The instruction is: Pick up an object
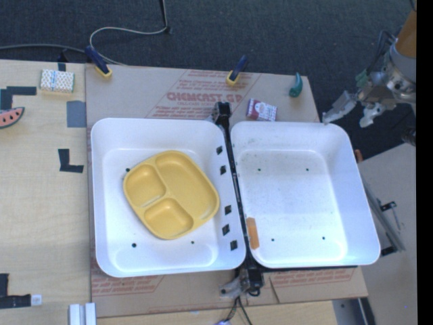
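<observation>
Resting on brown cardboard [196, 97] over dark carpet [270, 19], two white bins [108, 202]; gripper [353, 105] spread open, holding nothing

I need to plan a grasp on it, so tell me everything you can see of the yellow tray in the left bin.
The yellow tray is a rounded, shallow dish, plastic by its look, with three compartments: one large along its upper right, two smaller at left and bottom. It lies flat and upright, open side up, turned at a slant to the bin walls. It sits near the middle of the left bin, resting on the bin floor and apart from every wall. Its compartments hold nothing. The gripper is far off, beyond the right bin's upper right corner.
</observation>
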